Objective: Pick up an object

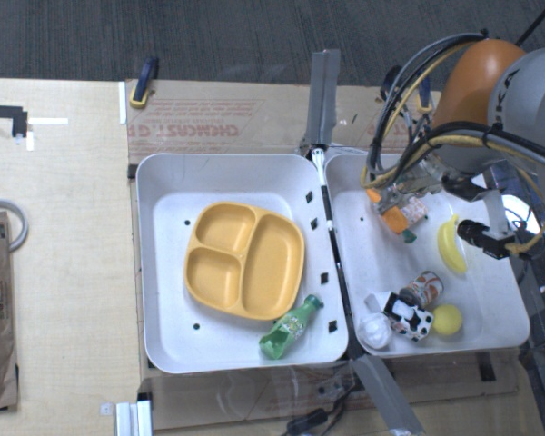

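Observation:
My gripper hangs low over the far left part of the right bin, under a bundle of cables. Right beneath it lie a small orange object and a pale patterned packet, both touching or very near the gripper's tip. Whether either one is held cannot be made out. Further right lies a yellow banana. Near the bin's front are a can, a black-and-white cow toy, a yellow ball and a white item.
The left bin holds a yellow divided plate and a green bottle lying at its front. A metal divider post stands between the bins at the back. The arm's black bracket overhangs the right bin's right side.

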`<state>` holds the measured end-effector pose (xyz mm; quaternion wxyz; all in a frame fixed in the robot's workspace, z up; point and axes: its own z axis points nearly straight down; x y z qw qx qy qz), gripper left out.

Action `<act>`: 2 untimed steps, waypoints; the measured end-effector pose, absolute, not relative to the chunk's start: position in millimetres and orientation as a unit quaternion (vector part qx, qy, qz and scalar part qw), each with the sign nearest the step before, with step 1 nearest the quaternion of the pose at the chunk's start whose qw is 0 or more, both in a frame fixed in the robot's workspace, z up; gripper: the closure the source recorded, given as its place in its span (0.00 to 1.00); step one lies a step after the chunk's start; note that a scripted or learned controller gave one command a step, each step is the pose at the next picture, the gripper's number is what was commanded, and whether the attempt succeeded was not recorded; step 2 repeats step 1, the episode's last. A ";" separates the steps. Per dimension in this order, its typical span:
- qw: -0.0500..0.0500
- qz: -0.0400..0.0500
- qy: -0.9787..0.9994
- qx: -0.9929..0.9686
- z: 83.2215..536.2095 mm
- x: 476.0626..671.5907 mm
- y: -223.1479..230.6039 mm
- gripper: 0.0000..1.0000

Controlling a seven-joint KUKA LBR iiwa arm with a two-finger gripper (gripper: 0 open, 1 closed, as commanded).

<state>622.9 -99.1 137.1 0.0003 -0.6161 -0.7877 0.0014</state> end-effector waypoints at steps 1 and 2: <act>-0.001 0.000 -0.818 -0.576 215.3 628.0 -60.4 1.00; -0.001 0.000 -0.818 -0.576 215.3 628.0 -60.4 1.00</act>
